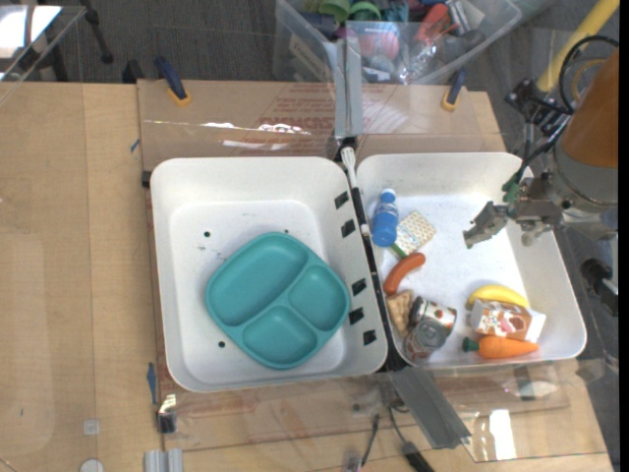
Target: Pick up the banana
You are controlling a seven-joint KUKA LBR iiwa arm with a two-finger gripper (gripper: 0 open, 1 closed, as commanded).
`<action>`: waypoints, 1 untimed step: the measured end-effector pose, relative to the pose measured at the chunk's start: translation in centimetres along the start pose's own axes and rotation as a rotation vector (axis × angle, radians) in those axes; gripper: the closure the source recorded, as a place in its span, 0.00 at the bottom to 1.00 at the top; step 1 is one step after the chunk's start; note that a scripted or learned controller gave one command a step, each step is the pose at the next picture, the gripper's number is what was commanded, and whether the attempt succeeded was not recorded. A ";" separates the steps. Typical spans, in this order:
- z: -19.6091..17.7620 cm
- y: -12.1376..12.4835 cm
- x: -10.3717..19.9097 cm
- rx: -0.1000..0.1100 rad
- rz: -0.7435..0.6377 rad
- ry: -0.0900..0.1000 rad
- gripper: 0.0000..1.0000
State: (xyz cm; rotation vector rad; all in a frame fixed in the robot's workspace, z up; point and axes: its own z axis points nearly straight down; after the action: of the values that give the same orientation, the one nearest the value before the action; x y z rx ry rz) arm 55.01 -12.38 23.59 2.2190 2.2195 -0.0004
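Note:
The yellow banana (498, 294) lies in the right bin (462, 180), near its front right corner, resting against the top of a small juice carton (502, 320). My gripper (484, 227) hangs over the right bin's middle right, behind the banana and a little to its left, apart from it. Nothing shows in its grasp. The arm reaches in from the right edge.
Also in the right bin are a blue bottle (384, 218), a checked packet (416, 229), a red sausage-like toy (404, 270), a can (429, 329) and a carrot (502, 346). A teal divided plate (278, 300) fills the left bin (172, 195). A clear toy tub (393, 13) stands behind.

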 end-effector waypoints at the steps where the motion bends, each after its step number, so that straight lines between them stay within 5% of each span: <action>1: 5.7 -2.6 -7.1 0.006 -0.089 0.004 0.00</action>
State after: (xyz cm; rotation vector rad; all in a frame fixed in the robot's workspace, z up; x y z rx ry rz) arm 52.47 -19.48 17.87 2.1230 2.3206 -0.0034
